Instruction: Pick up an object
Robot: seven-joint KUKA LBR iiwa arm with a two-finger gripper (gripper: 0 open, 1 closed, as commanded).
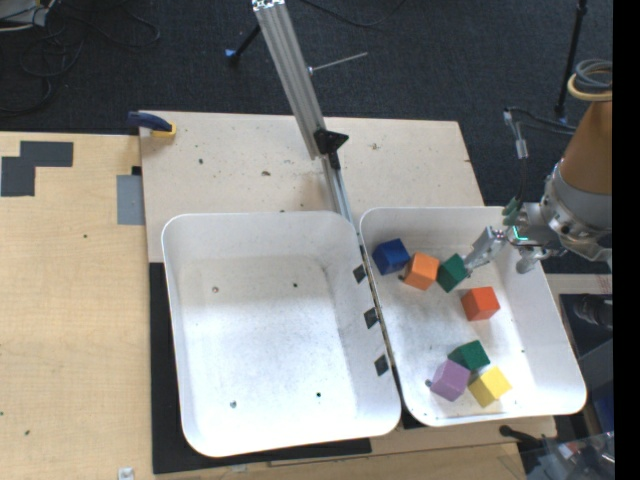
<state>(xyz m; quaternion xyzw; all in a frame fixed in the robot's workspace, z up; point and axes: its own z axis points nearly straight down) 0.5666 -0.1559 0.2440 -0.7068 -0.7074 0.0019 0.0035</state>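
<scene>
**Crowded approach at the dark green cube: risk of a nudge, not a grasp**

Dark carpet with loose cables surrounds the wooden bench; two shallow white bins sit side by side on it. All the cubes lie in the right bin (560,343).

Gripper (478,258) reaches in low, with its tip at the dark green cube (453,272). Finger state: cannot tell, since the tip is small and blurred against the cube. No cube visibly between the fingers.

Neighbours: orange cube (422,270) touching the green one on the side away from the gripper; blue cube (391,256) just beyond that. Red-orange cube (481,303) near, below the tip. A second green cube (469,355), a purple cube (450,379) and a yellow cube (489,385) cluster well apart, toward the bin's near edge.

Risks, as judged:
- slanted approach may push the green cube into the orange one;
- a finger may land on the orange cube, blocking closure;
- off-centre pinch on an edge could twist the cube out on lift.
</scene>
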